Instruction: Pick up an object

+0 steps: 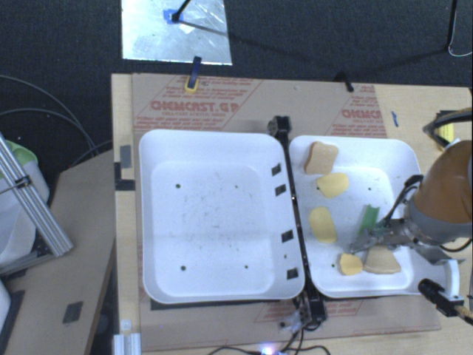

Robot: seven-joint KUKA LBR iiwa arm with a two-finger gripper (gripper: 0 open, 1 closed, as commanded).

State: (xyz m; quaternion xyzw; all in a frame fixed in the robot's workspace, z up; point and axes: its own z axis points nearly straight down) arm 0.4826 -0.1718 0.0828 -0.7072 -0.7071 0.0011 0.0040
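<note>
Yellow foam pieces crowd the right bin (403, 154), and the end effector (367, 240) hangs low among them; whether it is open I cannot tell. A tan wedge (382, 261) lies just below it, a green block (368, 216) just above, so closing could pinch two or nudge both aside.

Field notes for you, all taken from the gripper (362, 244) low at the frame's right. Well above it and to its left, you have dark carpet floor (59, 28) running along the top and down the left side. On that floor, far up and left of the gripper, lies a shiny metal sheet (176, 21) catching light, with a bit of blue tape. A thin black cable (295, 50) crosses the carpet above it. Far to its left stands a tan side table (81, 228) bearing a slanted aluminium rail (33, 205). The bench top (244, 98) around it is tan board with red lettering.
</note>
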